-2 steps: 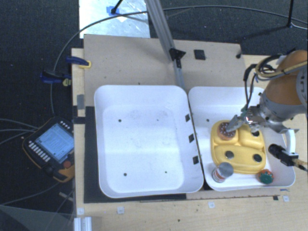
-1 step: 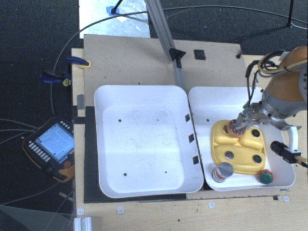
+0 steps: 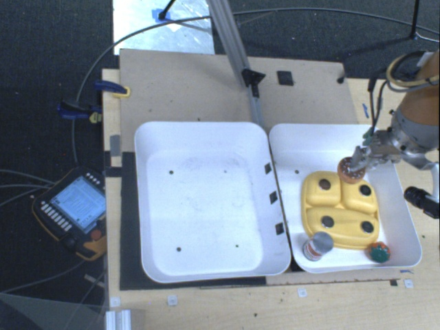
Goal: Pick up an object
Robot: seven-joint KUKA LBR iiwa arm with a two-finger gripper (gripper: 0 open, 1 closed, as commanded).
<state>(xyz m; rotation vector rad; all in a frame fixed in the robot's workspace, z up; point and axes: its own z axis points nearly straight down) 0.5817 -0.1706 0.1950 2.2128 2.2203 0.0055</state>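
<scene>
Small grey-capped can (image 3: 317, 245) lies in the right white bin (image 3: 292, 150) beside a yellow moulded plastic tray (image 3: 342, 208); the gripper (image 3: 352, 169) pinches a brown round object (image 3: 351, 172) above the tray

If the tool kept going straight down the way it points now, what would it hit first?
Most likely the yellow moulded tray: the tool sits over its upper right corner in the right bin. Depth is unclear from this slanted view, so it could instead land on bin floor just beyond the tray.
</scene>
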